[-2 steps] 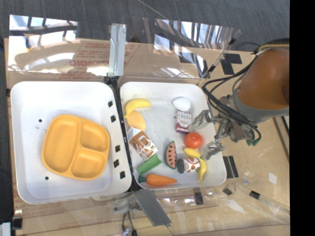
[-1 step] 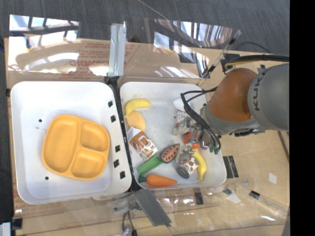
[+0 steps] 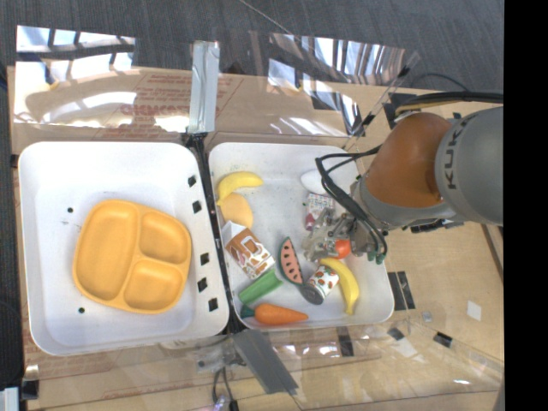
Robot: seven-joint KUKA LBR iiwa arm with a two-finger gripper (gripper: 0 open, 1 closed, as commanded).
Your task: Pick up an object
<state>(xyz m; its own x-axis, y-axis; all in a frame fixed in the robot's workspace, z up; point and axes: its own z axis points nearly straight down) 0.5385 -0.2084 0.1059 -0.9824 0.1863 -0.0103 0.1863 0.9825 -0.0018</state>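
Camera view, looking down: two white bins sit side by side. The left bin holds a yellow divided tray. The right bin is crowded. At its 10 o'clock lies a banana with a pale orange piece just below. Toward 7 o'clock are a carton, a green piece and a carrot. A watermelon slice lies near centre. At 5 o'clock a second banana touches a small cup. The arm enters from 3 o'clock, covering the bin's right side. Its gripper is low among the clutter; whether it is wide, narrow or holding something cannot be made out.
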